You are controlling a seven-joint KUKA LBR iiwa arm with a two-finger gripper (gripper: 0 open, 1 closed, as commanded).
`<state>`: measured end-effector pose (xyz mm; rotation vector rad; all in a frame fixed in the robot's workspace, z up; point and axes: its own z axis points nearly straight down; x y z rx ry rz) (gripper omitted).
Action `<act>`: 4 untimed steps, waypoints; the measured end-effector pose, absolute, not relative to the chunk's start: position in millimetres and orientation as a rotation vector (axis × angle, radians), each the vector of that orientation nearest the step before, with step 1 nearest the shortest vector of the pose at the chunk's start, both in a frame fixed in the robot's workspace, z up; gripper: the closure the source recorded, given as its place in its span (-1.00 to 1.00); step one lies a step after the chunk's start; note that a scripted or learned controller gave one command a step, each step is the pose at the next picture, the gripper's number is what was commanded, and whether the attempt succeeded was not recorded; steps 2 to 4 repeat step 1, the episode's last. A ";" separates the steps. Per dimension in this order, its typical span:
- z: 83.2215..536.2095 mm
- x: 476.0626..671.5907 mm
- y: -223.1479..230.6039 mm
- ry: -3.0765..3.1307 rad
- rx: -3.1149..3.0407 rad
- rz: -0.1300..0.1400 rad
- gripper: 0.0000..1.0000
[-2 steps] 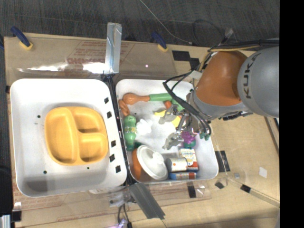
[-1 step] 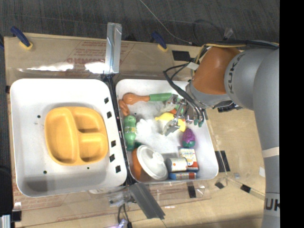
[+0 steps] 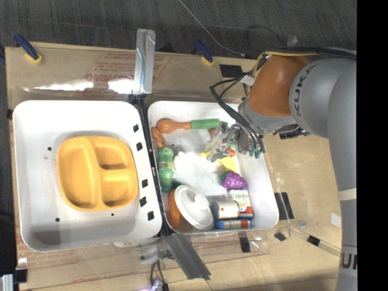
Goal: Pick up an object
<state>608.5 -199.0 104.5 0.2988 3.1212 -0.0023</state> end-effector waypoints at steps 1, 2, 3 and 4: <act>216.8 599.7 -135.7 3.097 0.453 0.000 1.00; 216.8 599.7 -135.7 3.097 0.453 0.000 1.00; 216.8 599.7 -135.7 3.097 0.453 0.000 1.00; 216.8 599.7 -135.7 3.097 0.453 0.000 1.00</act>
